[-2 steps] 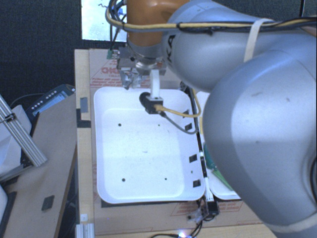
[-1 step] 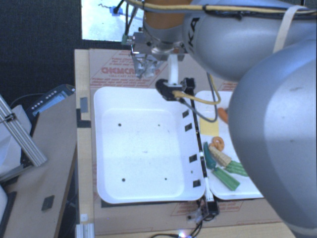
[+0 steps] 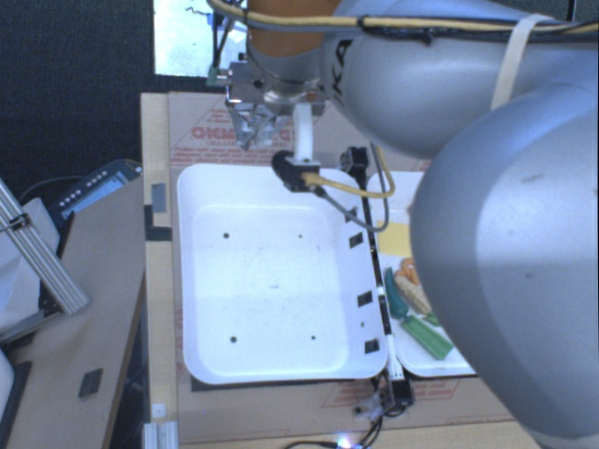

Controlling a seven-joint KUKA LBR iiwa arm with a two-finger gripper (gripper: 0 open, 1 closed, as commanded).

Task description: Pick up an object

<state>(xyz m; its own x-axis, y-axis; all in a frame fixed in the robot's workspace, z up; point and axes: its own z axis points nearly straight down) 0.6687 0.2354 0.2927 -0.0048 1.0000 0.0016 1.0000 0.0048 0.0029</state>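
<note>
- Nearest the camera, the big grey arm [image 3: 505, 251] sweeps in from the right and covers most of the right bin [image 3: 440, 368], so just a corner of that bin's white floor is on show
- In that corner lies a green object [image 3: 423, 331], long and flat-looking, and just behind it an orange-and-pale object [image 3: 410, 277] tucked against the arm's edge; a patch of yellow [image 3: 397, 239] sits farther back, too hidden to name
- My read: these are small toy-like pieces, light and fairly stiff, probably smooth plastic, so a bit slippery; the green one looks best taken across its narrow width near the middle
- To the left, the left bin [image 3: 211, 344] shows its bare white floor with a few dark dots
- A black divider [image 3: 374, 279] with cabling runs between the two bins
- At the far end, the gripper [image 3: 255, 131] hangs over the back rim of the left bin, well apart from the objects in the right bin
- Its fingers are lost in blur and clutter up there, so how far open they are I cannot tell; nothing is visible between them, so no pick-up is made as things lie
</note>
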